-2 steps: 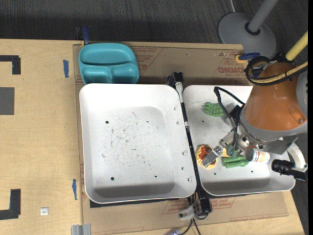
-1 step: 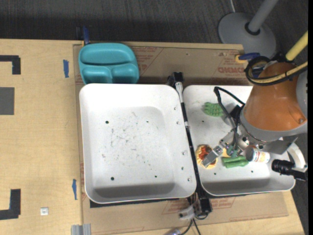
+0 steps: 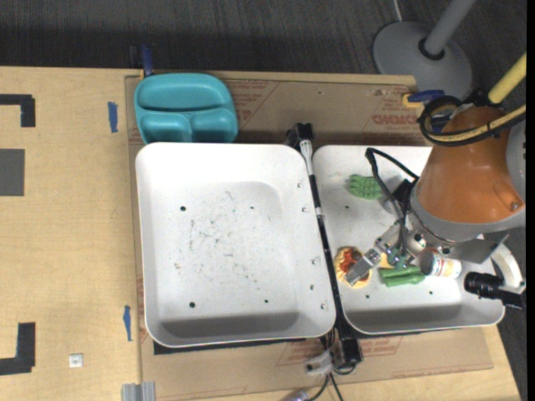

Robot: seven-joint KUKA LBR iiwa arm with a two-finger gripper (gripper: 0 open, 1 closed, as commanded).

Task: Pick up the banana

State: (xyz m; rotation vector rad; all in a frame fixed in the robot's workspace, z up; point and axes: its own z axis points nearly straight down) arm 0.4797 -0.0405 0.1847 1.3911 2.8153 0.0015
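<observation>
White right bin (image 3: 401, 320), claw (image 3: 376, 261), green toy (image 3: 403, 276)

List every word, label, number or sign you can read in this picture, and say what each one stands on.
Red print on the cardboard sheet behind the right bin: upside down and too blurred to read.
Faint red print on the cardboard beside the teal tray: also illegible.
Nothing else bears readable text.

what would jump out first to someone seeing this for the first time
The arm's big orange band at the right, looming over the right bin. Below it the gripper sits low among a small cluster of colourful items. A teal tray stands out behind the left bin.
</observation>
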